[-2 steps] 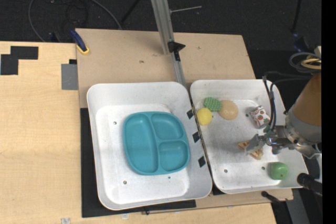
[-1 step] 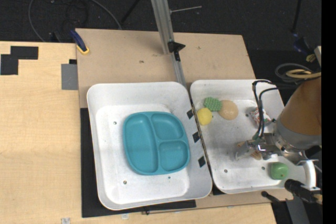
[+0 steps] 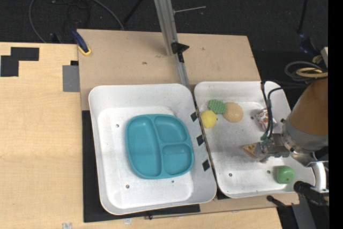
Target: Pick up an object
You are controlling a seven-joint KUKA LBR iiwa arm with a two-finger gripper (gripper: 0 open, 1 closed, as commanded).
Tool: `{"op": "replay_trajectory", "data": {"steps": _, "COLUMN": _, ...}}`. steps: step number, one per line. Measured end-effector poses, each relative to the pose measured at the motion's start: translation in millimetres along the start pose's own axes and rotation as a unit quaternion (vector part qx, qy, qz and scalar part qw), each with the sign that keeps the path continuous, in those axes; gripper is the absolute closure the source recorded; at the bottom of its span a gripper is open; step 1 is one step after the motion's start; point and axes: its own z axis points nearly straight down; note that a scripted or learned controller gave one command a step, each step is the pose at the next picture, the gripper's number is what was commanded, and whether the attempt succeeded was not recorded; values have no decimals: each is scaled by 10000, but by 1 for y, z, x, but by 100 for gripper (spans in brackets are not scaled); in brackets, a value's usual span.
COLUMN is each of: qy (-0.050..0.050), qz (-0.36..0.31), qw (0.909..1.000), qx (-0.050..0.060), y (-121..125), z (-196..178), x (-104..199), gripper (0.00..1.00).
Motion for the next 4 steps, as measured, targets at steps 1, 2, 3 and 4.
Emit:
{"op": "replay_trajectory", "data": {"steps": 1, "qy": -15, "qz": -29, "qw": 10000, "qx": -38, "y": 0, "z": -62, "x": -4, "gripper": 100}}
{"op": "replay_trajectory", "data": {"steps": 2, "qy": -17, "qz": -34, "qw": 10000, "qx": -43, "y": 1, "z": -115, "x": -5, "gripper": 100}}
{"op": "replay_trajectory", "data": {"steps": 3, "qy": 4, "qz": -57, "qw": 10000, "qx": -14, "y": 14, "z": -110, "x": 57, "gripper": 100}}
{"op": "replay_trajectory", "data": {"steps": 4, "qy": 0, "qz": -54, "qw": 10000, "qx": -17, "y": 32, "z": -117, "x": 108, "gripper": 100}}
